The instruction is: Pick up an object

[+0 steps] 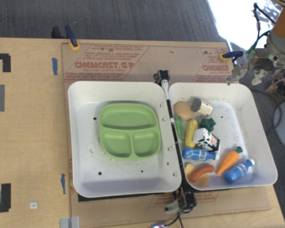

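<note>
Two shallow white bins side by side at frame centre. In the left bin (80, 127), a green plastic three-compartment tray (129, 129). In the right bin (256, 122), clustered toward its left and bottom: tan potato (183, 110), yellow corn cob (191, 131), orange carrot (228, 161), blue plastic bottle (238, 170), red sausage (200, 172). At upper right, outside the bins, two-finger gripper (242, 72), raised; finger spread impossible to tell.

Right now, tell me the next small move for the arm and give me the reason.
Probably swing the end effector in over the right bin and line it up above the carrot. The end effector sits outside the bin's far right corner with nothing seen between its fingers, and all the toys lie in that bin. The carrot lies a little apart from the crowded pile along the divider, so it looks like the easier pick.
</note>
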{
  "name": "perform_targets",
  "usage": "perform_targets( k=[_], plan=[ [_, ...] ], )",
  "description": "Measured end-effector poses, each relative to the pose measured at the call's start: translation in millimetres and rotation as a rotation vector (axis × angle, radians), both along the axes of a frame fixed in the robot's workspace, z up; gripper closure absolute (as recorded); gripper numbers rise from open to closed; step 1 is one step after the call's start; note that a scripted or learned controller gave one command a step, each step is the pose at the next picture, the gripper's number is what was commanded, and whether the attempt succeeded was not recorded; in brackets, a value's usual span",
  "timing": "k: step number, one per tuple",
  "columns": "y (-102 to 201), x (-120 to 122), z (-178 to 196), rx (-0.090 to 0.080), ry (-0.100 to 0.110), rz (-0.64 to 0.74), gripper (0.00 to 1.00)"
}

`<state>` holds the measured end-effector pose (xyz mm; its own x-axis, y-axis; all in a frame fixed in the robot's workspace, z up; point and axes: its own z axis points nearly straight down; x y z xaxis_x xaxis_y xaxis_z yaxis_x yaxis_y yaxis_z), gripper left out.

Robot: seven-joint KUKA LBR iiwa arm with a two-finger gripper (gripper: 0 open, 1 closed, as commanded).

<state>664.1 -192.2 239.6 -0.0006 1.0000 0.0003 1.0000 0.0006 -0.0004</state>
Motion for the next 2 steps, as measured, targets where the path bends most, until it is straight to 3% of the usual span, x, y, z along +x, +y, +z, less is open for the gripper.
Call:
perform_targets(
  k=[1,2],
  plan=[
    [65,-40,-50,0.001,0.002,-0.074,0.00],
    [73,-47,-154,-0.001,-0.003,-0.042,0.00]
  ],
)
